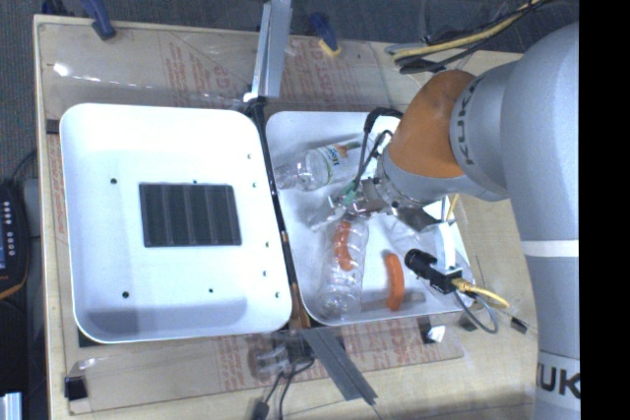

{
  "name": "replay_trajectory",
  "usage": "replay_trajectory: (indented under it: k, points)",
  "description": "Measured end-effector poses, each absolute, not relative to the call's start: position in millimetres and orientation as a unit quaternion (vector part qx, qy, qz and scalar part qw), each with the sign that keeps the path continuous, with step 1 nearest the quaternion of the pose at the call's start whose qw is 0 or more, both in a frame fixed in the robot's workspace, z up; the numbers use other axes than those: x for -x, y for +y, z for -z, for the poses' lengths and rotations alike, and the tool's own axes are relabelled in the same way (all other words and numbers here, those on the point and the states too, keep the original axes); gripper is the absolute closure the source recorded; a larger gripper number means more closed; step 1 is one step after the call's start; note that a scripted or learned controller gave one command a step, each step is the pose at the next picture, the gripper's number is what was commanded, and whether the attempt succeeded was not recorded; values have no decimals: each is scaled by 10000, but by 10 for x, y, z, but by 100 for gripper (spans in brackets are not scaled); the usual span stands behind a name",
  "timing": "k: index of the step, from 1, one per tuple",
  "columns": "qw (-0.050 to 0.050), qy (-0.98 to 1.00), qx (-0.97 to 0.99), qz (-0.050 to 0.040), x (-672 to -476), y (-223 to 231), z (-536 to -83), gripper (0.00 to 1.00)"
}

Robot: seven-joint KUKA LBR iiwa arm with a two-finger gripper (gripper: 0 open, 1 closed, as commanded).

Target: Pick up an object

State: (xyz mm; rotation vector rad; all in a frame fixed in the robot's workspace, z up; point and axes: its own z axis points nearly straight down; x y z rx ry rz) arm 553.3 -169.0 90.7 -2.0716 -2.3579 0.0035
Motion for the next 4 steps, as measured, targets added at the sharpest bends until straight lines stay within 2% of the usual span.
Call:
replay_trajectory:
  k: [1,2,3,4]
  points:
    - [-3,-7532,6578,1,-5556,-1679,-1023,100]
    - [12,-7312,6822,-5,-5959,-1448,-1932,100]
    - [29,-7765,6301,-15,-6052,-1670,-1476,100]
    - [11,-7753,6316,-8,-6456,-1191,-2277,100]
